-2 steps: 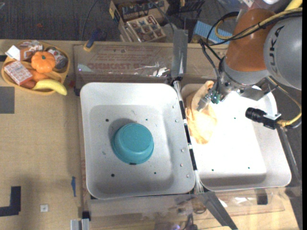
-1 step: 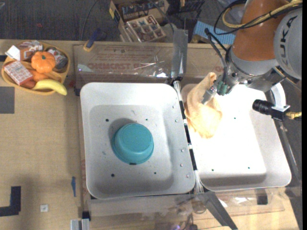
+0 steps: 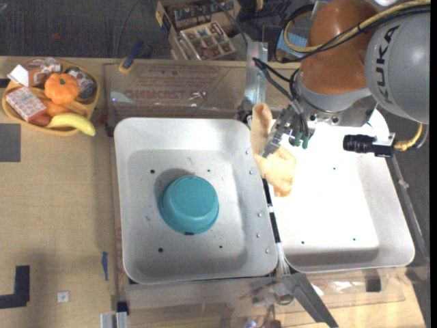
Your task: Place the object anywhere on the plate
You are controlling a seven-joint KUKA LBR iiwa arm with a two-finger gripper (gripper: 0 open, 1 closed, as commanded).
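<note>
- My end effector (image 3: 285, 134) hangs over the near-left edge of the right bin (image 3: 355, 244), by the wall shared with the left bin (image 3: 136, 142); its fingers close on a floppy tan object (image 3: 276, 166).
- The tan object droops from the fingers, straddling the rims between the two bins, its lower end over the right bin's left edge.
- The teal plate (image 3: 190, 204) sits upside-down near the middle of the left bin, apart from the object.
- A basket of toy fruit (image 3: 46, 98) rests at the counter's far-left corner.
</note>
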